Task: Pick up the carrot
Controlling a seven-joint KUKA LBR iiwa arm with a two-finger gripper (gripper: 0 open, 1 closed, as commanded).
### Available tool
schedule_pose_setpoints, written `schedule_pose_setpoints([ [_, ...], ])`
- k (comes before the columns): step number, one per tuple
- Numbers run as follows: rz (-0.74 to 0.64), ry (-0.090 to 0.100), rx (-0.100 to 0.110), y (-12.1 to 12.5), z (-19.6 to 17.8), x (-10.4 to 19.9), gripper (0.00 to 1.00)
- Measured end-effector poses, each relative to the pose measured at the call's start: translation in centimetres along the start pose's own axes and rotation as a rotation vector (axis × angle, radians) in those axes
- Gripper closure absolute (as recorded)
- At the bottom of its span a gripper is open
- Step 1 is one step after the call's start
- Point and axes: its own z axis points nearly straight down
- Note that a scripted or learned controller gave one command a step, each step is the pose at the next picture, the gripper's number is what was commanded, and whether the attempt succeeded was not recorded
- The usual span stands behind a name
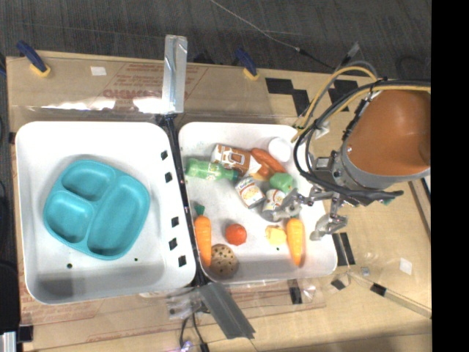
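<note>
End effector (325, 213) hangs beside the right bin's carrot (294, 240); its opening cannot be told.

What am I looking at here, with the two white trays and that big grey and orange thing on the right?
You are seeing one picture from a camera fixed above a bench, looking down at a slant. The grey and orange thing is a robot arm reaching in from the right; at its end sits a two-finger metal gripper, its hand. It hangs over the right edge of the right shallow white bin. That bin holds toy food: two orange carrots, one near the bin's left wall and one close below the gripper, plus a small red tomato, a green bottle, small jars and a brown speckled ball. The left white bin holds a teal divided plate. I see nothing between the gripper's fingers, so no carrot is picked up yet.
</note>
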Motion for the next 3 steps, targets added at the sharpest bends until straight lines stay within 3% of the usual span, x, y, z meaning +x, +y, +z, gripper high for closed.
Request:
schedule_pose_setpoints([
  [1, 0.094, -0.001, 0.0, 0.7, 10.9, 0.4, 0.0],
  [2, 0.086, -0.003, -0.002, 0.7, 10.0, 0.0, 1.0],
  [3, 0.03, -0.001, 0.008, -3.8, -0.4, -2.5, 1.0],
])
